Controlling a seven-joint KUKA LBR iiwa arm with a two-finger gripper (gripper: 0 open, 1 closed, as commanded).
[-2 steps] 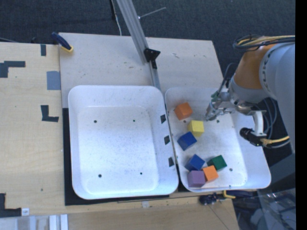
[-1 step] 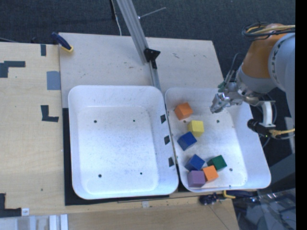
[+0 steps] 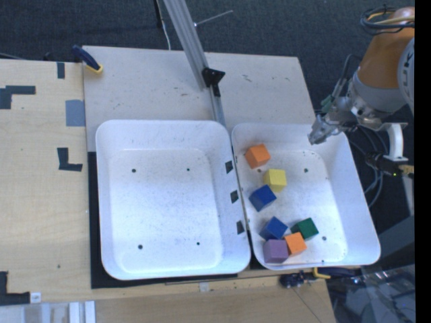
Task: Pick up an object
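Several small blocks lie in the right bin: an orange cube at the top, a yellow cube below it, and a blue cube under that. Lower down sit another blue cube, a green cube, a small orange cube and a purple cube. My gripper hangs over the right bin's upper right corner, well to the right of the orange cube, with nothing visible in it.
The left bin sits beside the right one. A slanted metal rail runs down to the gap between the bins. A blue and yellow tool lies at the bench's upper left. Cables hang at the right.
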